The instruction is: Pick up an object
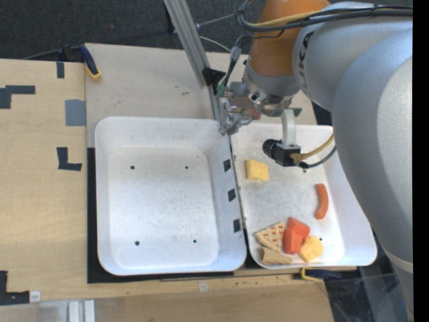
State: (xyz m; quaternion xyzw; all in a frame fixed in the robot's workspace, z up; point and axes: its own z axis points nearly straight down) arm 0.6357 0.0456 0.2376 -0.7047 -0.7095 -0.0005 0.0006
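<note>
We place the gripper [234,121] at the far end of the bins' shared wall; its opening we cannot tell. The yellow block [257,171] lies just near-right of it, in the right bin [355,233].

Robotics lab, grey industrial arm [362,66] over taped plywood bench [40,180], two white bins [107,133], toy food [295,237]

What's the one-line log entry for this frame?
gripper: over divider at bins' far edge, fingers unclear | right bin: yellow block, sausage, waffle, red piece | grasp: none seen
</note>
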